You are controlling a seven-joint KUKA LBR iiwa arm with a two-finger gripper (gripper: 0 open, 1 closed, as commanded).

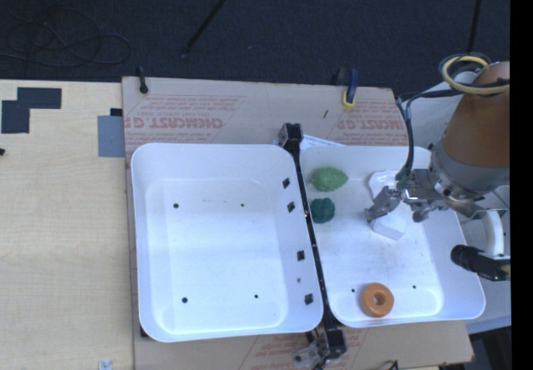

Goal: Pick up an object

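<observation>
The gripper (385, 207) sits low over the right bin (420, 297), its metal fingers pointing toward the left, and from where I stand I cannot tell how far apart they are; the tips blur against the white floor. Right under and just beside them there's a small white piece (390, 227), hard to make out against the plastic, and whether the tips touch it I cannot say. Nothing visibly sits between them, so I'd call this the reach, not the lift. Moving outward, the light green lump (328, 178) lies near the divider with the dark green lump (322, 210) just beside it, below, both well left of the tips. The orange ring (376, 299) rests alone toward the near edge, well apart from everything. The left bin (216, 235) holds none of these. My guess: the next move calls for settling squarely on one target, the white piece being closest, closing on it, then rising straight up.
</observation>
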